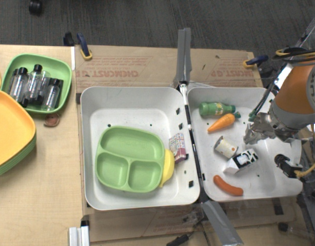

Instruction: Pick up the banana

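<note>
Yellow curved banana (169, 167) is tucked against the green plastic tray (130, 159), far left of the tool (252, 134), so no hold is made. Its state cannot be told.

We see two bins, the left bin (91, 152) and the right bin (265, 186), of smooth white plastic with a faint sheen. The green divided tray (128, 160) looks like matt plastic; the banana (169, 167) beside it has a smooth yellow skin. Brown cardboard (126, 70) under the bins is dull and printed. The bench top (39, 199) reads as pale wood laminate.
</note>
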Motion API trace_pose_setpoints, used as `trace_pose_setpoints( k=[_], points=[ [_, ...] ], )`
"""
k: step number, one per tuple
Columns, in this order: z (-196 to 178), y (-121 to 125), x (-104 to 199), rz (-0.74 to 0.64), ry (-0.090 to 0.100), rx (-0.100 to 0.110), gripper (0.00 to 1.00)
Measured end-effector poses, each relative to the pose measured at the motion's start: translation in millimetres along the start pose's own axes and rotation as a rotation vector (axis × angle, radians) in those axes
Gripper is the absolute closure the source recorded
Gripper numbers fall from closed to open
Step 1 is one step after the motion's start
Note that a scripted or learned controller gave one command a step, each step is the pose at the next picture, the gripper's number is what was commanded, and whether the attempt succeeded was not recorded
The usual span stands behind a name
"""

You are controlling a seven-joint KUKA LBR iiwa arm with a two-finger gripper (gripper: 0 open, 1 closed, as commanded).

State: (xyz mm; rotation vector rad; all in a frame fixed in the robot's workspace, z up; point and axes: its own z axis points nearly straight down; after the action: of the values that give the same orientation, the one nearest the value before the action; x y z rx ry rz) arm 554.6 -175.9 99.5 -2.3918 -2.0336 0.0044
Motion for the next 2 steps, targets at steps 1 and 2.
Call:
trace_pose_setpoints(
  k=[1, 2],
  points=[
    [-86.5, 10.7, -16.2, 0.546, -0.001, 0.000, 1.00],
    [-88.4, 4.5, -13.8, 0.939, -0.001, 0.001, 1.00]
  ],
)
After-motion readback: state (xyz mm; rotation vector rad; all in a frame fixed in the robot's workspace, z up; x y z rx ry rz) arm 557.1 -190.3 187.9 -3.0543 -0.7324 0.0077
